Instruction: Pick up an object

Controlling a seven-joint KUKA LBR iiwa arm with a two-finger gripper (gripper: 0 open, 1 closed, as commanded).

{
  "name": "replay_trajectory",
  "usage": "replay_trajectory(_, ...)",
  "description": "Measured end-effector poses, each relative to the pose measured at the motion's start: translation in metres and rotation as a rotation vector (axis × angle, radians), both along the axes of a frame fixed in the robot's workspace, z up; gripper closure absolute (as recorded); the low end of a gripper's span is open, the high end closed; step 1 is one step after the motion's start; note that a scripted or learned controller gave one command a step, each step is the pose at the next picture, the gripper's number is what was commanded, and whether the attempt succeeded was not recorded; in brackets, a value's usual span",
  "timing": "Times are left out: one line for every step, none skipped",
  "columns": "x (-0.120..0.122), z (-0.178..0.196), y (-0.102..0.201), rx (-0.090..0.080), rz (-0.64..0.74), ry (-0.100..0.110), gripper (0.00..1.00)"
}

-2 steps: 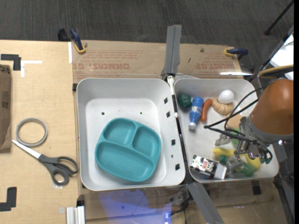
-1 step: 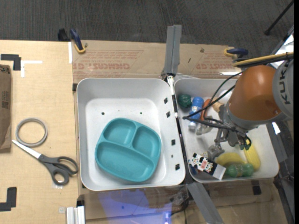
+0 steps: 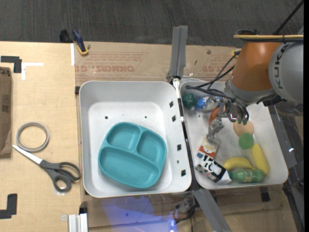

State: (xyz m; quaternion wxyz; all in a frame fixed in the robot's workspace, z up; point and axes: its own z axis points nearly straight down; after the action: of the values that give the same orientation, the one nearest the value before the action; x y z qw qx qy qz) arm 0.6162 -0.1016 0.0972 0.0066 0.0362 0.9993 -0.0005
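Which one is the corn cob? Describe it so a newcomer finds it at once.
Start at the right bin, the one the arm reaches into. Go to its near right corner, where a small cluster of toy food lies. The corn cob is the long yellow piece with a bumpy surface, lying along the right wall, beside the smooth curved banana and just past the green ball.

A divided plate [image 3: 133,154] lay in the left bin [image 3: 91,100]. The right bin [image 3: 277,139] held a ball [image 3: 246,140] just before an egg [image 3: 243,128], with a corn cob [image 3: 259,158], a banana [image 3: 237,163] and a carton [image 3: 209,159] near its front. Left of both bins, on the bench [image 3: 43,91], a roll of tape [image 3: 32,136] sat just behind a pair of scissors [image 3: 50,167].
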Motion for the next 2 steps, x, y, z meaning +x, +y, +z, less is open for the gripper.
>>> replay_trajectory(0.0123,-0.0003,0.0054,0.0,-0.096,0.009,0.0)
replay_trajectory(0.0044,0.0,0.0016,0.002,-0.137,0.001,0.0)
